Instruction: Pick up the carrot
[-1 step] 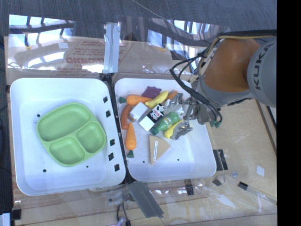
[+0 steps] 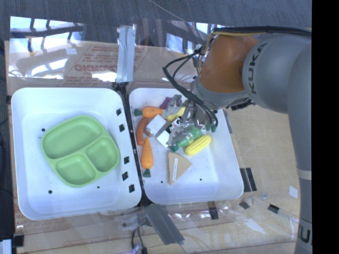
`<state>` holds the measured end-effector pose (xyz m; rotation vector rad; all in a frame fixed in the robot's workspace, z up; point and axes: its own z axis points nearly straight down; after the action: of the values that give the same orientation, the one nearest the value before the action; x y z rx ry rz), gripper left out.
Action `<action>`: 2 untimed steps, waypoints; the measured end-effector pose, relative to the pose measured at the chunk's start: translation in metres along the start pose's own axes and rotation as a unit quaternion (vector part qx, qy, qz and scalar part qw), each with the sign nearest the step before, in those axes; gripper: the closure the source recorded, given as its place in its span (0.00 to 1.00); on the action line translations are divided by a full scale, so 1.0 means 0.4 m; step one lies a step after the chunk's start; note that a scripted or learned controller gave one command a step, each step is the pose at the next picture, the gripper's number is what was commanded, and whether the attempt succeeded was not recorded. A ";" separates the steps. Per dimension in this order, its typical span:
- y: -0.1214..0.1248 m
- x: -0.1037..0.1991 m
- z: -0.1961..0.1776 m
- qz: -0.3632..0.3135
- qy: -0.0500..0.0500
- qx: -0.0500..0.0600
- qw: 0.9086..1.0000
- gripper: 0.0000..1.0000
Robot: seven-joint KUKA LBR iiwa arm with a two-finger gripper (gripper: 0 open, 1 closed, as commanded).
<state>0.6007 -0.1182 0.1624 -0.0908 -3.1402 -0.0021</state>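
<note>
Gripper (image 2: 177, 134) hovers mid-bin; carrot (image 2: 146, 154) hugs the left wall.

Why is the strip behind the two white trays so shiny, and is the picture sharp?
Camera view: bright window-like glare on the clear sheet behind the left bin; soft overall focus; the claw among the toys looks cluttered and blurred.

Robotics lab bench, not a home or kitchen. Grey industrial arm (image 2: 275, 73) with orange band and loose black cabling reaches over two shallow white bins (image 2: 21, 142). Toy plastic food lies in the bin under the arm; a green divided plate (image 2: 79, 150) sits in the other. Beyond the bins: taped cardboard (image 2: 95, 62), dark carpet (image 2: 79, 1).
</note>
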 end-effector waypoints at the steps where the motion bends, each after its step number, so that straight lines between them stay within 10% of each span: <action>1: 0.076 -0.055 0.151 -0.052 -0.011 0.001 0.999 0.00; 2: -0.024 -0.018 0.099 -0.250 -0.002 0.002 0.968 0.00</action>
<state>0.6074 -0.1280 0.1228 0.6994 -3.0674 0.0028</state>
